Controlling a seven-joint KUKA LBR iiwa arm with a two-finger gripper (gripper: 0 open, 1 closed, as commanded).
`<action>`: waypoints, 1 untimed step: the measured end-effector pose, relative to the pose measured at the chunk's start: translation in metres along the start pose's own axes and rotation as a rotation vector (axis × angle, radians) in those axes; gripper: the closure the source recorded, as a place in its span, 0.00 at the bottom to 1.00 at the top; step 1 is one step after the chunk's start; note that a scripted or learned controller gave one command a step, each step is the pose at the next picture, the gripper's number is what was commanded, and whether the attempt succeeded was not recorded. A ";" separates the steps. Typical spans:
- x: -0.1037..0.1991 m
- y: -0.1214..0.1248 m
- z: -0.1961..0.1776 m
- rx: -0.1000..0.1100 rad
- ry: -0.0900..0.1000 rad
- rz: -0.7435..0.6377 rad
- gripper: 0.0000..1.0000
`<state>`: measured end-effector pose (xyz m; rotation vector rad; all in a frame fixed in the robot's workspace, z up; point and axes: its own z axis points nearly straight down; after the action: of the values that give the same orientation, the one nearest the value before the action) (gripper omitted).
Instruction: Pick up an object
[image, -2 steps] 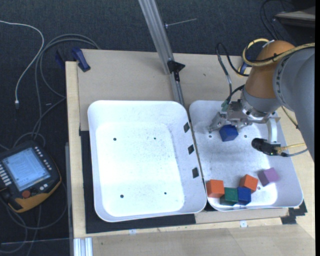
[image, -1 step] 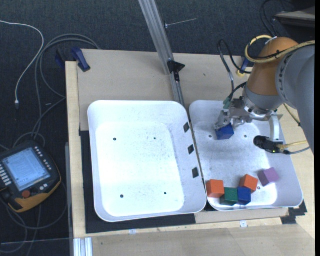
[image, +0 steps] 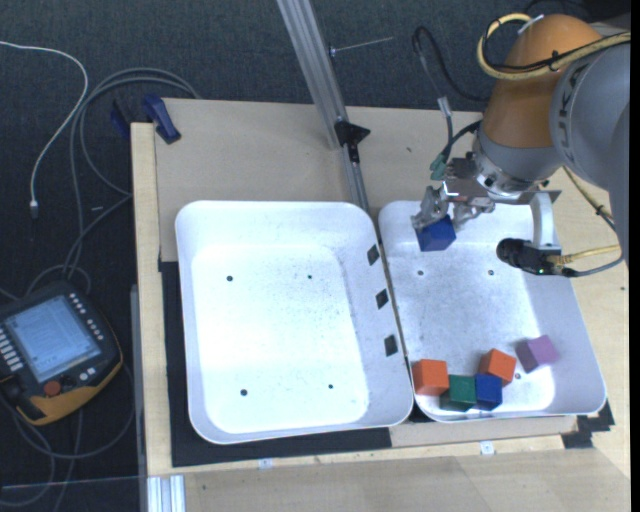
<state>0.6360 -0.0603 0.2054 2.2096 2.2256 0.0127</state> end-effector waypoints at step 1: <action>0.055 0.031 -0.038 0.002 0.001 -0.001 1.00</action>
<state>0.6664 -0.0049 0.2442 2.2103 2.2278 0.0112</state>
